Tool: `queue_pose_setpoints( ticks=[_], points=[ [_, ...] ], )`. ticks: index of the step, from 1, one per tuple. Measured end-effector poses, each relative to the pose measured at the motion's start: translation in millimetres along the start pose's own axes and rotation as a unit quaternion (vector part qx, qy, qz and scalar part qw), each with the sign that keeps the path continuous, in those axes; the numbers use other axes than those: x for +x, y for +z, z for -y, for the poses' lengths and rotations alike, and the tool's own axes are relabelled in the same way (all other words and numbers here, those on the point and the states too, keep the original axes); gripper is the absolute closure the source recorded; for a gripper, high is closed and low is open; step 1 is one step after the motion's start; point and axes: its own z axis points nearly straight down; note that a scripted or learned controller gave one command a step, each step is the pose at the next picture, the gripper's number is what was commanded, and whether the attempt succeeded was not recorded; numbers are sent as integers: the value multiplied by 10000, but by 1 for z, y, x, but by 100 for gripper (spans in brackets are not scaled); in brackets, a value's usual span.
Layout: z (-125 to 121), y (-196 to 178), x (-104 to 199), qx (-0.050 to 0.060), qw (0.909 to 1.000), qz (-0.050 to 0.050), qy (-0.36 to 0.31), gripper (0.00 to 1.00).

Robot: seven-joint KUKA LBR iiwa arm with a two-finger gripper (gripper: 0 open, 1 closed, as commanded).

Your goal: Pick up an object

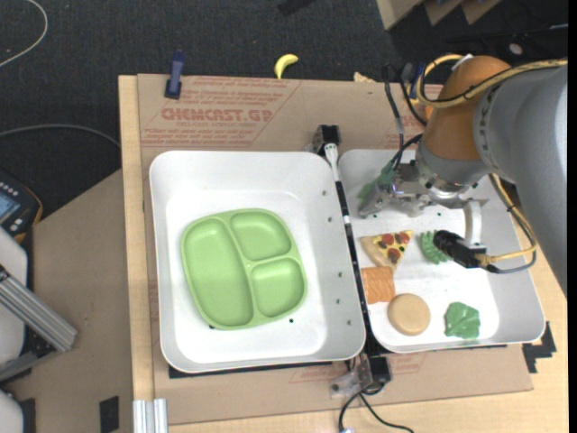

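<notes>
Glossy green plastic tray (242, 267), smooth white plastic bins (243, 174) (slightly shiny), matt brown cardboard sheet (225, 106)

The arm (527, 115) is a chunky grey thing, smooth rounded casing with a matte metallic look, and there's a glossy orange band (464, 106) wrapping it just above the wrist. Below that sits a grey ring, then the gripper (424, 197), which is a busy cluster of silver metal bits and dark parts. Yellow and black cables loop around the orange section, and another yellow cable trails off a black block lower down.
</notes>
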Motion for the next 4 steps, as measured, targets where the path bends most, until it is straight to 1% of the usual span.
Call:
queue_pose_setpoints(
  ticks=[1,2,3,4],
  points=[
    [-2,-16,-4,-41,10000,17,23,100],
    [90,-110,56,-24,10000,-8,3,100],
    [132,-235,59,-84,10000,14,16,100],
    [151,-284,87,-66,10000,11,6,100]
  ],
)
